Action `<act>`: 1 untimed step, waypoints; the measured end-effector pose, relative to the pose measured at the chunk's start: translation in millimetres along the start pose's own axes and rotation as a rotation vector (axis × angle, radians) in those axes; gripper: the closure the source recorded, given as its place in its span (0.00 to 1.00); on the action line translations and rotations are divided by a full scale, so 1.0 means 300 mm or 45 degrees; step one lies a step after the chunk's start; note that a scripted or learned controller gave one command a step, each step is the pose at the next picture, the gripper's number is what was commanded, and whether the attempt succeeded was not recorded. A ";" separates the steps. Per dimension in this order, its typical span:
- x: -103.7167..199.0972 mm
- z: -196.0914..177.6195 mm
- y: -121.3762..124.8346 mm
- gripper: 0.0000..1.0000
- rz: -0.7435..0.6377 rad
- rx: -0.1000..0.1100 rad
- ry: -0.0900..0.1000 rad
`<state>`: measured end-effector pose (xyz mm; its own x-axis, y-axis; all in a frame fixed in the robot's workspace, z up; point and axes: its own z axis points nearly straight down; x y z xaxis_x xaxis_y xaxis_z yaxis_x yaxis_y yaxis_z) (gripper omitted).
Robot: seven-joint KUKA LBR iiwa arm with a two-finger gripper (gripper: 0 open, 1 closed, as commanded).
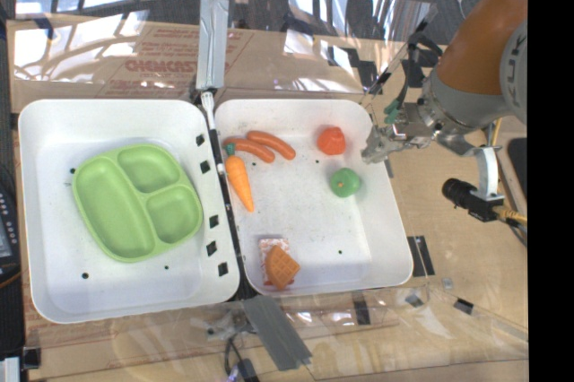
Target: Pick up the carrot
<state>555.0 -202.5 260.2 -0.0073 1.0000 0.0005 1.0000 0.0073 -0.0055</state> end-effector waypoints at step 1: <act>-0.024 0.314 -0.070 0.00 0.007 0.001 0.001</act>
<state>533.4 -209.9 166.2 -0.0021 1.0000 0.0011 1.0000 0.0021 -0.0066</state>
